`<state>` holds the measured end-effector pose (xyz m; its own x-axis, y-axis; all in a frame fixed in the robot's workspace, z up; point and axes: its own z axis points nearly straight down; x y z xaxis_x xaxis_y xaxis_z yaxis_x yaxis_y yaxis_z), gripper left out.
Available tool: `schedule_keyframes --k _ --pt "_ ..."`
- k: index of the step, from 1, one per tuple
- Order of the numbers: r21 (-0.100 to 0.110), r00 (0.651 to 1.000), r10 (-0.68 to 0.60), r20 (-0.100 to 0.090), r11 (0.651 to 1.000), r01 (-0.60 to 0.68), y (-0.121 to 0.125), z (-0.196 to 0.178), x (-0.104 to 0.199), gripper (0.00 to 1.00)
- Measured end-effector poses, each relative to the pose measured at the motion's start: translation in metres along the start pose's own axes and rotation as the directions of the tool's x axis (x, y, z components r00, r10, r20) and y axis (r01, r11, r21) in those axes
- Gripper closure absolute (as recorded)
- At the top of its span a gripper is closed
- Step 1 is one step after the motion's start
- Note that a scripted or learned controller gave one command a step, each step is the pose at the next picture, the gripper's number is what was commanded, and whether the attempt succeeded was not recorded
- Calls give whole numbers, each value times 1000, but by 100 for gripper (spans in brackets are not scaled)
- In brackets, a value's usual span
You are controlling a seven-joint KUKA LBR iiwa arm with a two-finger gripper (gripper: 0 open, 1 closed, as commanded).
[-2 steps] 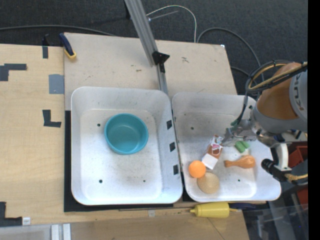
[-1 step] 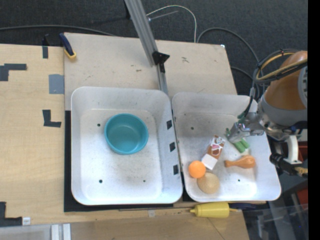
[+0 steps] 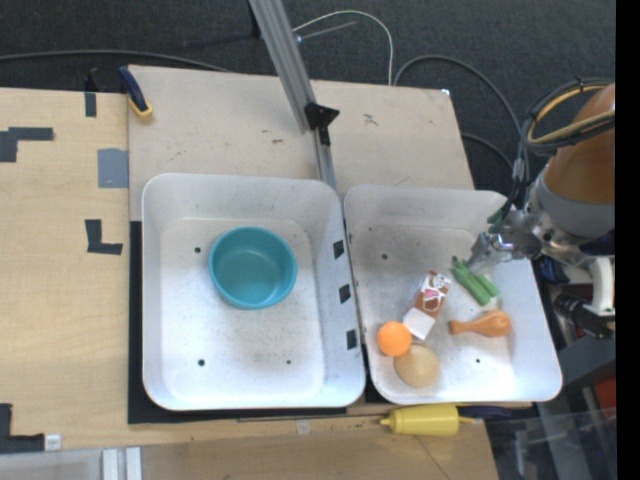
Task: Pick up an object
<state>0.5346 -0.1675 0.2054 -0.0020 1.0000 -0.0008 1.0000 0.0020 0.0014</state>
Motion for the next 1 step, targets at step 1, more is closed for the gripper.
schedule_keyframes --k 1 --pt "4 1000 -4 -3 1000 4 -7 -1 49 100"
